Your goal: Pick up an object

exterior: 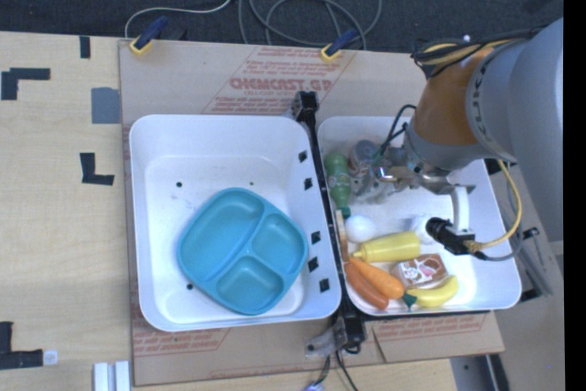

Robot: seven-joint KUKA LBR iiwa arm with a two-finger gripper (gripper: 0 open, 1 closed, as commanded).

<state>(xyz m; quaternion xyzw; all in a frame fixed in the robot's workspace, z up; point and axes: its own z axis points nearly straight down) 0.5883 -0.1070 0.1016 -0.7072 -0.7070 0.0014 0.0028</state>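
Two shallow white bins side by side on cardboard sheet (265, 82) atop wooden bench (55, 197). Nearest, along front wall of right bin (505, 293): carrot (374, 282), long axis running diagonally, fat end toward the bin divider, tip toward banana (438, 292); banana curved, lying roughly left-right w/ one end touching a small brown-and-white packet (423, 270). Just behind carrot, yellow squeeze-bottle-like item (392, 246), long axis near horizontal, narrow end pointing left toward a white egg-shaped obj (361, 226) just beside it. Left bin (146, 151) w/ blue three-compartment plate (243, 249), tilted diagonally, resting in front half. Farther back in right bin, by divider: greenish translucent items (338, 179), stacked close, shapes hard to make out; a grey-clear obj (368, 152) behind them, blurred. Gripper (389, 171) down in back-left part of right bin, near the green items; fingers lost among clutter and arm, so open vs closed – cannot tell, nothing seen clearly betw. them. Black fitting w/ yellow cable (505, 233) hanging off wrist over bin's right half. Arm (513, 96), orange band above wrist, covering back-right corner of right bin; cut off at right. Farthest: two clamps at sheet's back edge, looped white cable (311, 0) on dark floor.
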